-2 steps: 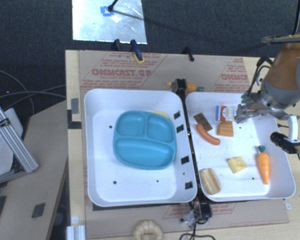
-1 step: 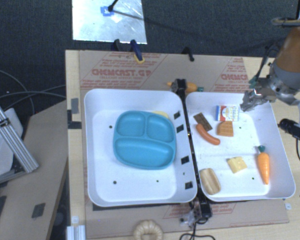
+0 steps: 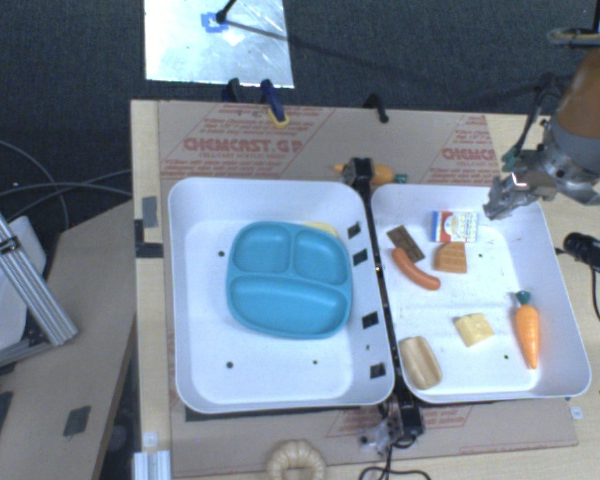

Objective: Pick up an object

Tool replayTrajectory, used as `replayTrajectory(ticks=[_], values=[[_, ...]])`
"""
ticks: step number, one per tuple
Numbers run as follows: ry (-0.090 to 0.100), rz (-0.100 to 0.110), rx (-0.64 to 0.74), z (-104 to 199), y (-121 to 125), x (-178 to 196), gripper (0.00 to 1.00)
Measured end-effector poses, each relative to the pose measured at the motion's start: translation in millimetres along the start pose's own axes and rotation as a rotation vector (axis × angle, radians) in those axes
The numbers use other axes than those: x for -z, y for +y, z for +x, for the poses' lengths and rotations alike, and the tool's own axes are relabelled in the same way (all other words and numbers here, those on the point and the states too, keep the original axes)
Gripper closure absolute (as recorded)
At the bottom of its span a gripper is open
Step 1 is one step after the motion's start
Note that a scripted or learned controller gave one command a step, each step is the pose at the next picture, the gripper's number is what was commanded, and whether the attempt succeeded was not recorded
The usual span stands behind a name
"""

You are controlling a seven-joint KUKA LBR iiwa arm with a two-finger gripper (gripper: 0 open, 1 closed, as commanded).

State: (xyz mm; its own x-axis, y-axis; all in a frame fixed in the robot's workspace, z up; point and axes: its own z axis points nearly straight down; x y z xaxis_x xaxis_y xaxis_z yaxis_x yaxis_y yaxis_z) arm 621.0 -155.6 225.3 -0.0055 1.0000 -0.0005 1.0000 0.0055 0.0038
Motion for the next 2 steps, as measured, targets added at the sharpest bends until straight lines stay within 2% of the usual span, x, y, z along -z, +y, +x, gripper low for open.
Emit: replayTrajectory(ticks=[2], values=[[0.002,0.004,0.003,93.0,-49.3,11.2,1.00]])
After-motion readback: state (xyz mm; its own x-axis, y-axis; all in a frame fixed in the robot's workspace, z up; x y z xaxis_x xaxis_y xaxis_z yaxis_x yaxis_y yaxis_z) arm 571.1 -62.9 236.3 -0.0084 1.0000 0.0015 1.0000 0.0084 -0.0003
